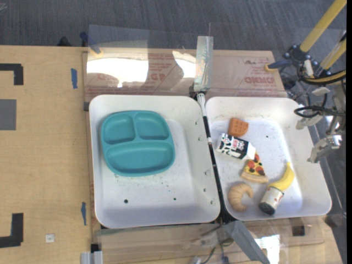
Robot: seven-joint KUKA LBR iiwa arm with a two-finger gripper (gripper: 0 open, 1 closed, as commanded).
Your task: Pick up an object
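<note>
The right bin (308,202) holds several small items. An orange waffle-like square (238,127) lies near its back. Just in front of that is a black-and-white printed carton (234,146). A toy pizza slice (254,170) lies at the middle, and a yellow banana (284,177) is to its right. A tan croissant (240,196) sits near the front, beside a small dark bottle with a pale cap (270,200) that touches the banana's lower end.
A teal divided plate (137,142) lies in the left bin (159,208), toward its back left. A clear plastic wall (181,65) stands behind both bins. Cables, metal brackets and yellow poles (322,81) crowd the right side beyond the right bin.
</note>
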